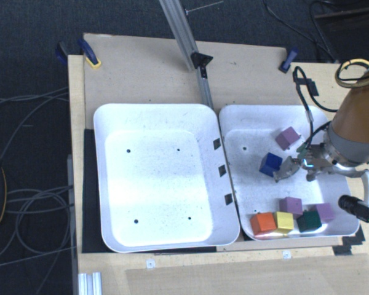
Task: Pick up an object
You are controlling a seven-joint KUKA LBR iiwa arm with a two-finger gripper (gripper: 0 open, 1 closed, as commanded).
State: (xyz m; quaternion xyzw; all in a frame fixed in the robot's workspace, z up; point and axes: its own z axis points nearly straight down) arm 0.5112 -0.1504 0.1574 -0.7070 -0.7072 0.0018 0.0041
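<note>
Gripper (298,169) in right bin (246,128), grip state unclear, just beside blue cube (271,163), 5 blocks along near wall

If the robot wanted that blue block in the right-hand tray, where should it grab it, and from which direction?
Probably from straight above, closing on two opposite flat side faces of the blue block. It sits alone on the floor of the right bin, with bare space on its left and far sides, so fingers can drop beside it. The gripper is already just to its right.

Blue cube (271,163) (slightly tilted), mid right bin (246,140), resting flat
</note>
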